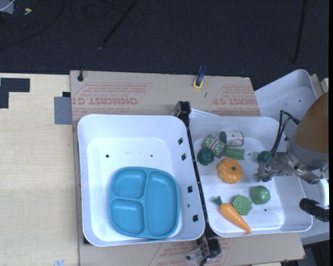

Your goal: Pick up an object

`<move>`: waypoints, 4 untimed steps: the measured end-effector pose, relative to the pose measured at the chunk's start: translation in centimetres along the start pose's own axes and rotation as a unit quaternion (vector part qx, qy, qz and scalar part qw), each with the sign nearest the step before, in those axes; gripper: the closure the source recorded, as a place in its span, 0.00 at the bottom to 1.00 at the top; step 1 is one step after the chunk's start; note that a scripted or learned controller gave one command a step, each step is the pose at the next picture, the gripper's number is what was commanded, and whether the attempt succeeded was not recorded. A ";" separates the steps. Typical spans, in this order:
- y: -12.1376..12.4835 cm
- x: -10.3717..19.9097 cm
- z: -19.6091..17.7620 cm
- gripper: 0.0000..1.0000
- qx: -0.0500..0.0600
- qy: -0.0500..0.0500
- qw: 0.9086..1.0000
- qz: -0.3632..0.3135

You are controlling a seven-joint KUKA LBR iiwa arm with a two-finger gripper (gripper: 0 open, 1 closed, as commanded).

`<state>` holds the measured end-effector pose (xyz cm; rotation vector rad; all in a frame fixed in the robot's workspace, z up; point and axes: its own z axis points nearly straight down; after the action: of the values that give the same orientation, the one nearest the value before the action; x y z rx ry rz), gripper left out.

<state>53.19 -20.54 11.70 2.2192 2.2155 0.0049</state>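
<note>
**Gripper low at right bin's right side, toys just to its left**

While the arm [313, 134] reaches in from the right, its gripper [268, 170] sits low over the right bin [291, 218], near that bin's right wall. Whether the gripper is spread or pressed together cannot be told; the wrist body and cabling cover that area, and nothing is seen pinched.

2 white bins stand side by side on a cardboard sheet [127, 96]. The left bin [100, 132] holds 1 blue divided plate [144, 202], lying flat toward its front.

The right bin holds the loose toys:
- An orange pumpkin [230, 170] lies near the bin's middle, to the left of the gripper and apart from it.
- A green round fruit [260, 194] lies just below the gripper, close beside it; contact cannot be confirmed.
- A green textured piece [242, 204] rests against a carrot [233, 215] near the front edge.
- A dark green ball [205, 157] lies by the left wall, beside a striped can [213, 143].
- A white-and-red can [233, 138] lies toward the back, with a green pod [236, 154] just in front of it.

A blue and yellow clamp [199, 77] sits at the cardboard's far edge.
</note>
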 end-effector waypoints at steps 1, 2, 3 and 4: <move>0.5 -0.6 -4.4 1.00 0.002 0.001 1.000 -0.001; 0.6 -0.5 -8.7 1.00 0.002 0.001 1.000 -0.001; 0.6 -0.5 -11.2 1.00 0.003 0.001 1.000 -0.002; 0.6 5.0 -12.1 1.00 0.004 0.002 1.000 -0.003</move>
<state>53.71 -15.55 23.84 2.2192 2.2288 0.0008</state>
